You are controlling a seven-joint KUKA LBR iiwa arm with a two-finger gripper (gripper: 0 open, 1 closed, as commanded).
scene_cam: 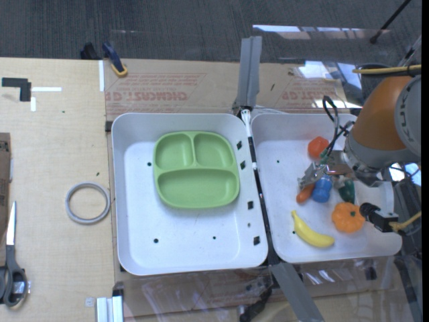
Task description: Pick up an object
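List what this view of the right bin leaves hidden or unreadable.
- Gripper: too small and cluttered to read against the blue object.
- Orange-red piece: mostly covered by the blue object.
- Dark green item: partly under the arm.
- Orange ball: its right side hidden by cables.

Tape ring (88, 202), perhaps scissors (12, 274)

Even, bright overhead light; soft, short shadows. Both white bins (127, 200) near overexposure, little surface detail. Glare patches on clear sheeting at far right (315, 69) and near edge. Focus fair at centre; small items at right slightly soft, possibly motion blur.
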